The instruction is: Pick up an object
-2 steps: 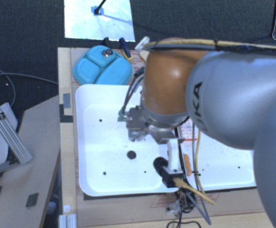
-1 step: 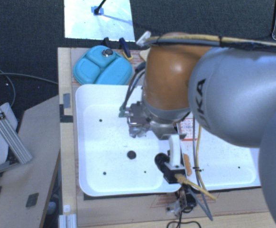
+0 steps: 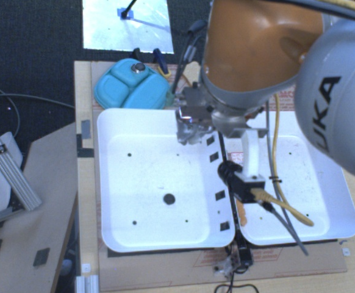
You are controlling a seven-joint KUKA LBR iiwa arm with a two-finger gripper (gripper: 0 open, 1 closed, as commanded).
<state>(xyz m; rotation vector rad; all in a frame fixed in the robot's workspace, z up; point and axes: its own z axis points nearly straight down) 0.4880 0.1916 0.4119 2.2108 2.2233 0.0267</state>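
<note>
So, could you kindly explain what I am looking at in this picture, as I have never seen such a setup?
A single camera looks down at a slant on a bench. The big grey and orange shape is a robot arm reaching in from the right. Its gripper hangs over the edge of the left white bin; I cannot tell whether it holds anything. That bin carries a small dark round object. The right bin sits beside it. A blue plastic item lies behind the bins.

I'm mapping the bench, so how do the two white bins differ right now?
The left bin lies mostly in open view, with small dark spots on its floor; the right bin is largely covered by the arm and crossed by a yellow cable. Both are shallow, white and side by side.
</note>
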